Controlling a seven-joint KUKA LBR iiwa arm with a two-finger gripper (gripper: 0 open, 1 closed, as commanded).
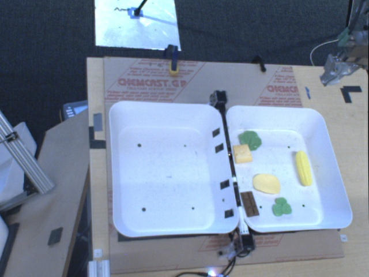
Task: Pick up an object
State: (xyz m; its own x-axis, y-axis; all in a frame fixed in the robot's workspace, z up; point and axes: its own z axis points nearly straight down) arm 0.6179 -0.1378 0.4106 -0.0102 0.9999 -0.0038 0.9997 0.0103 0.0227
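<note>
the worktop (98,212) is a pale wooden board carrying a brown protective sheet printed in red, on which two shallow white bins with rounded corners and smooth, glossy walls sit side by side, touching along a centre seam. the left bin (167,172) shows a bare floor with a few small dark dots. the right bin (331,154) holds all the candidate objects. the end effector (341,68) sits at the upper right of the view, above the worktop edge and well apart from both bins; it is a grey metallic assembly with cabling, too small and cluttered here to tell whether it stands apart or together, and nothing is visible in it. judged from this, the task is at the approach step: no object has been selected or contacted, and the next move calls for travel over the right bin, alignment above one item, then a descent. in descending size, the objects are: a yellow corn cob (303,168), elongated and ribbed, near the right wall; a smooth pale yellow oval piece (266,183) at mid floor; a dark green leafy piece (250,139) near the top; a pale yellow cheese-like block (242,154) just below it, beside the seam; a flat brown rectangular bar (249,203) against the seam; and a small green lobed piece (281,207) near the front wall.
</note>
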